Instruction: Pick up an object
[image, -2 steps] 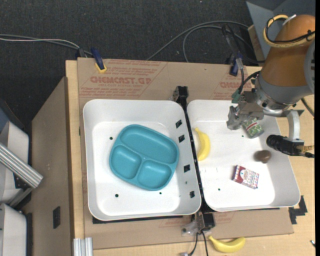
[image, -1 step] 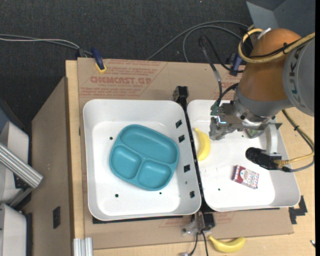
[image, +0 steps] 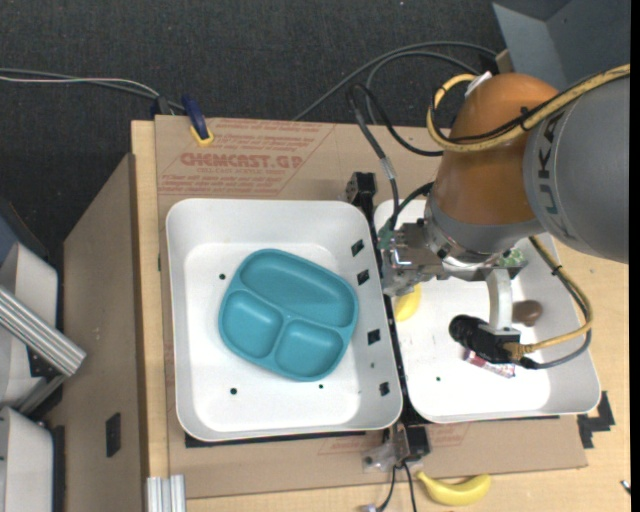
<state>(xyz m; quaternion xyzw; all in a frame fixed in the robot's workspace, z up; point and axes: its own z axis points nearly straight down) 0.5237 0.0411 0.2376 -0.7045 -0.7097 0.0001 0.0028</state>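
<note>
Scene: You are looking down on a grey-and-orange arm (image: 490, 190) that is reaching in from the right and hanging over the right bin (image: 545, 390).
Claw: The claw (image: 408, 266) is sitting close to the wall between the two bins, largely masked by the wrist. You cannot tell whether it is released or clenched, and nothing is showing in its grip.
Nearest object: A yellow item (image: 405, 304) is peeking out just beside the claw, tight against that dividing wall and partly hidden.
Other objects: A brown lump (image: 529, 312) is lying toward the right side of the right bin, and a pink-and-red scrap (image: 492, 364) is lying nearer its front. A teal divided plate (image: 288, 314) is resting mid-floor in the left bin (image: 190, 300), well apart from the arm.
Off the bins: A banana (image: 455, 488) is lying on the bench's front edge.
Stage: By the look of it, you are watching a pick not yet made, with the yellow item the likely target.
Risk, wall: The yellow item is hugging the wall, so a closing claw is likely to be striking the rim or pinching only an edge.
Risk, slip: A shallow hold is liable to be letting the item drop on the lift.
Risk, view: The wrist is blocking your sight, so a miss may be going unnoticed.
</note>
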